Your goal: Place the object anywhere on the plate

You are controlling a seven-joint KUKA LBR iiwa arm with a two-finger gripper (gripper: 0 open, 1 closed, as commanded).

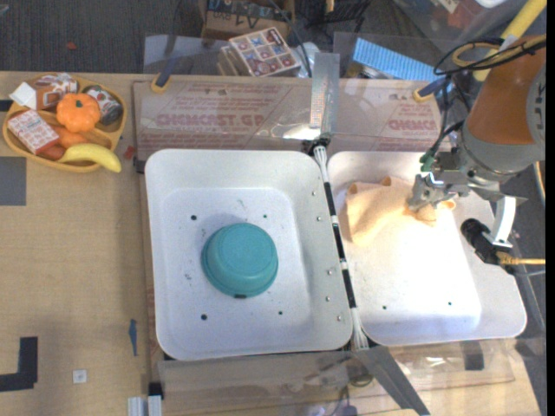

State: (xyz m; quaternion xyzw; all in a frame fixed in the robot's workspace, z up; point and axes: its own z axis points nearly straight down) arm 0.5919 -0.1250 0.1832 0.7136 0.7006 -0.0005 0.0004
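Note:
A teal round plate (pixel 240 259) lies in the middle of the left white bin (pixel 173 189). In the right white bin (pixel 451 310), a pale orange object (pixel 375 217) rests at the far left part, washed out by bright glare. My gripper (pixel 427 201) hangs low over the far side of the right bin, just right of that object. A small orange bit (pixel 427 214) shows right under the gripper tip. Whether it is part of the object, or touched by the gripper, I cannot make out.
A yellow bowl (pixel 17 137) of toy fruit with a banana (pixel 92 155) sits on the bench at the far left. Cardboard walls (pixel 225 115) stand behind both bins. A black fitting (pixel 479 237) sits by the right bin's right rim.

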